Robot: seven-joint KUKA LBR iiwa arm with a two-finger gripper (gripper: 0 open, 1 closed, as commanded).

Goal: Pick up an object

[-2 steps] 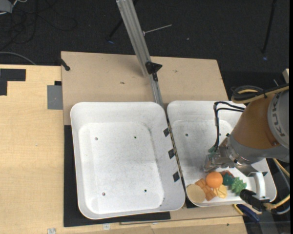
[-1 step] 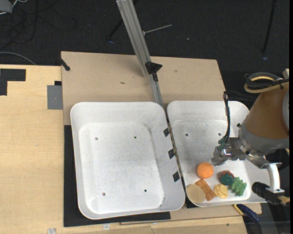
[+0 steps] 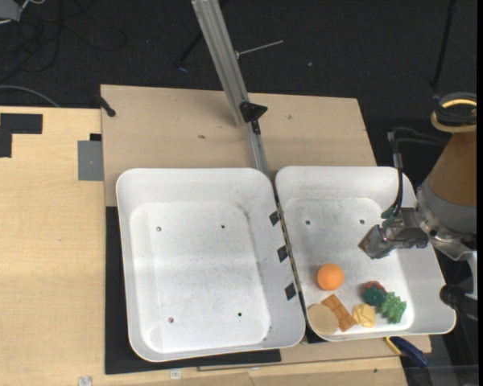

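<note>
Reaching step; fingers (image 3: 376,246) hang over right bin (image 3: 338,185), grip unclear; orange ball (image 3: 330,277) just below-left; next go down

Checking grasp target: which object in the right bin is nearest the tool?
The orange ball. It lies alone, up-left of the cluster at the bin's front edge, closest to the tool.

Premises: a robotics laboratory or test cell. Evidence follows. Two shallow white bins (image 3: 195,260) sit side by side on a bare plywood board (image 3: 306,131) at the centre of the frame, clipped together along their shared edge. An aluminium extrusion strut (image 3: 222,55) rises from the board toward the top centre. Loose black cables (image 3: 32,22) trail over dark carpet (image 3: 129,30) at the upper left. An industrial arm (image 3: 455,175) enters at the right edge.
</note>
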